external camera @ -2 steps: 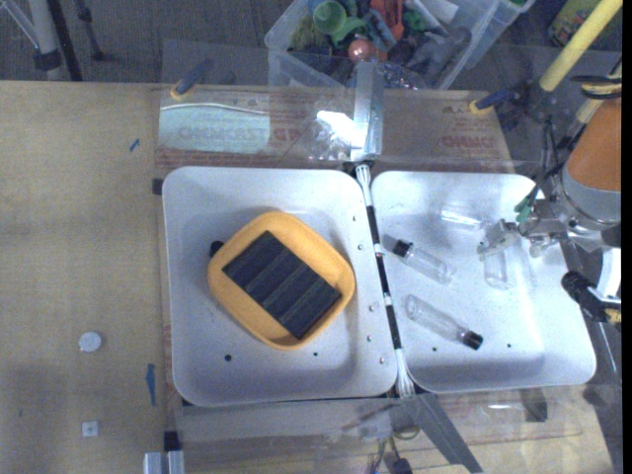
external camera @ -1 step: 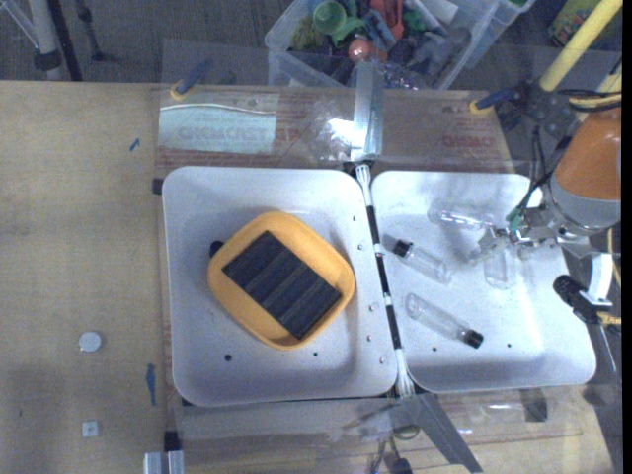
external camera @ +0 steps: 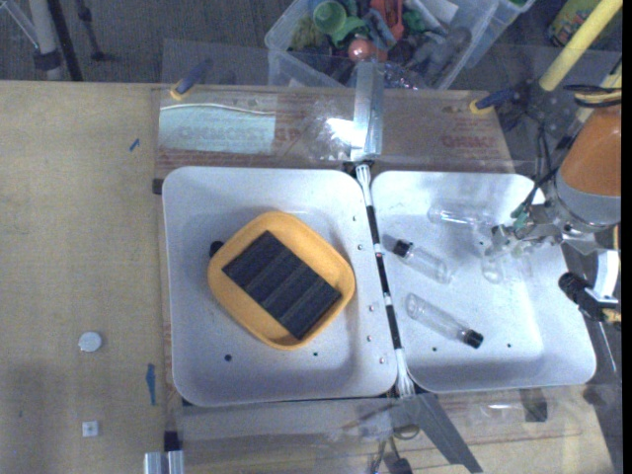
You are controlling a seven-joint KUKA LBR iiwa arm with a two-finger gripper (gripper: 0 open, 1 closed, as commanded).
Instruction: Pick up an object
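Nearest to me, a clear vial (external camera: 443,321) with a dark cap is lying slantwise on the floor of the right bin (external camera: 553,358). A little farther in, a second vial (external camera: 419,257) of the same kind is resting close to the divider between the bins, and beyond it something clear and glassy (external camera: 452,216) is lying near the back wall; it may be a third, but the glare is hiding its outline. In the left bin (external camera: 188,363) one yellow slab with a dark ribbed top (external camera: 281,278) is sitting alone, tilted on the diagonal. So I am counting two bins, two sure vials, one doubtful one, one yellow piece.

The gripper (external camera: 502,237) is hanging low over the right bin's far side, and I cannot tell how its jaws are standing, or whether anything is between them.

The risk, as I am judging it: the vials are round, smooth and transparent, so they could roll or squirt out from a closing pinch.

Farthest off, a tub of coloured toys (external camera: 395,18) is standing behind the bench.
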